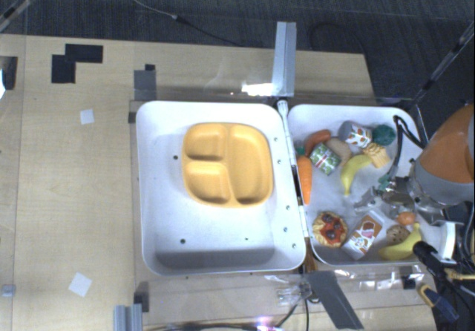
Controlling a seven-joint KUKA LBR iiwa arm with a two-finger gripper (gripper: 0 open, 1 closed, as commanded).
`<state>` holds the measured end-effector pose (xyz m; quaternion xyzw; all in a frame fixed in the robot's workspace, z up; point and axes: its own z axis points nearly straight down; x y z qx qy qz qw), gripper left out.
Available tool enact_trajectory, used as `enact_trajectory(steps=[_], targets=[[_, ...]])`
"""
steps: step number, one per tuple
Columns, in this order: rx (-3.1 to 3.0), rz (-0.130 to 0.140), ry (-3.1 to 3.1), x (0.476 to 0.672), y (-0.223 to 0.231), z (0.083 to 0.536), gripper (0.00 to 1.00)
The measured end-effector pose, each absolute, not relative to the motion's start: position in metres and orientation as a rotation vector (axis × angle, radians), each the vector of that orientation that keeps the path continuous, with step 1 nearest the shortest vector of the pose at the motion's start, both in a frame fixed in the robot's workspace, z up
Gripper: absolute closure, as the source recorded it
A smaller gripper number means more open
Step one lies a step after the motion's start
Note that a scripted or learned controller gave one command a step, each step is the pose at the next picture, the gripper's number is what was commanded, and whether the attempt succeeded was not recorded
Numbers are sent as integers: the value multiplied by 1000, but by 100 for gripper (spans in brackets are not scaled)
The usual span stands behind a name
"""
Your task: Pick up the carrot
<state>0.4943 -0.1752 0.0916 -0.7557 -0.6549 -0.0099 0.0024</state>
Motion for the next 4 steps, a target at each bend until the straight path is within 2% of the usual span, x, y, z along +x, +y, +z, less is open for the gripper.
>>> enact_trajectory(steps=[1,2,3,4], targets=[[-2429,-10,-2000,612,-138,116,0],[-2537,-31,-1893,622,-179,101,0],[-2570,-3,-1813,585,-186,86,0],[-2548,-9,-1846,544,-194,87,0]])
